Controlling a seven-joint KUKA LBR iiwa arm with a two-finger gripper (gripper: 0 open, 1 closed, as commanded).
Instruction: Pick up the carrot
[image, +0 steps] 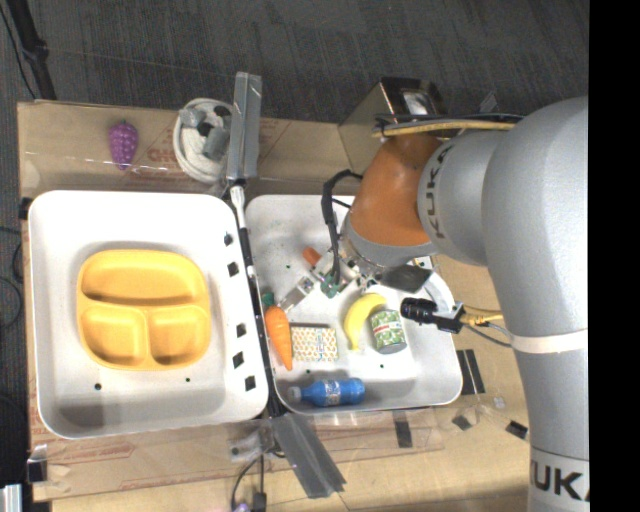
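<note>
Grey and bulky, the arm (520, 250) enters from the right of the camera view, its orange band (395, 200) positioned over the upper part of the right bin (445, 385). Two shallow white bins sit side by side on the cardboard-covered worktop (70, 125). The left bin (60, 230) contains one item, a yellow three-compartment tray (145, 307), lying flat near the bin centre. The right bin contains the remaining items. A blue bottle (330, 391) lies on its side along the near wall. A yellow banana (357, 316) lies in the middle, with a green-labelled can (388, 330) touching its right side. A flat patterned packet (313, 344) lies just left of the banana. The carrot (279, 338) lies against the left wall of the right bin, touching the left edge of the packet, its green top pointing toward the far side. The tool (322, 278) hangs below the orange band, above and to the right of the carrot and apart from it; whether its fingers are released or clenched cannot be determined, and nothing is seen between them. On the worktop beyond the bins rest a white coil (203, 140) and a purple grape cluster (123, 143).
</note>
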